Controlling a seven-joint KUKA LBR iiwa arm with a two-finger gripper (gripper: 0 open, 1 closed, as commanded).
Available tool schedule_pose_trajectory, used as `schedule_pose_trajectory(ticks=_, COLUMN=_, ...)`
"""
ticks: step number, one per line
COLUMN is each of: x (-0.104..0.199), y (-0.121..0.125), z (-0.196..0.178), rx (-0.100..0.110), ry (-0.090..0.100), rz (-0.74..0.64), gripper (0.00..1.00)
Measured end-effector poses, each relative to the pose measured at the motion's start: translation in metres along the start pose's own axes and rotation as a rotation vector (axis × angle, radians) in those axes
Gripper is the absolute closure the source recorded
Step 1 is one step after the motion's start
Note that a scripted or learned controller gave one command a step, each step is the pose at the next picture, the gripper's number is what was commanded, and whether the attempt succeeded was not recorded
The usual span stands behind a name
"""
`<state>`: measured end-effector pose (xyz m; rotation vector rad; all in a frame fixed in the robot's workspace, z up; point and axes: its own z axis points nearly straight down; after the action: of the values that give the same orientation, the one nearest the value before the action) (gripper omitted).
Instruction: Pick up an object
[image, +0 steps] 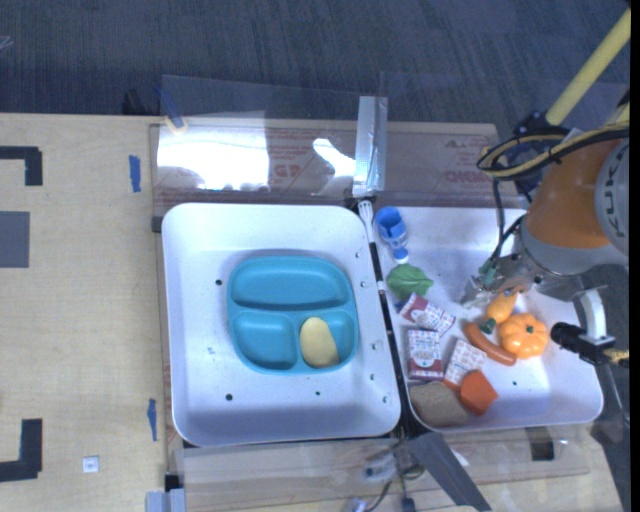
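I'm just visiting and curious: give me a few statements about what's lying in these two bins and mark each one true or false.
1. A blue tray sits in the left bin. True.
2. The yellow potato lies in the tray's big top section. False: it lies in the lower right section.
3. The small pumpkin is in the right bin. True.
4. The blue bottle is in the left bin. False: it lies in the right bin, near its upper left corner.
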<state>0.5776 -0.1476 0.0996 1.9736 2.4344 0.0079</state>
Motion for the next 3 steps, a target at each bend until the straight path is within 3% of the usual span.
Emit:
schedule_pose_trajectory(ticks=1, x=0.0, y=0.0, z=0.001, rx=0.002, ry=0.001, rz=-0.001, gripper=0.0)
schedule_pose_trajectory(ticks=2, x=0.003, y=-0.016, z=-0.077, rx=0.002, ry=0.0, rz=-0.263, gripper=0.0)
schedule_pose_trajectory(ticks=3, x=-0.043, y=-0.006, z=-0.004, rx=-0.013, ry=-0.001, rz=-0.174, gripper=0.0)
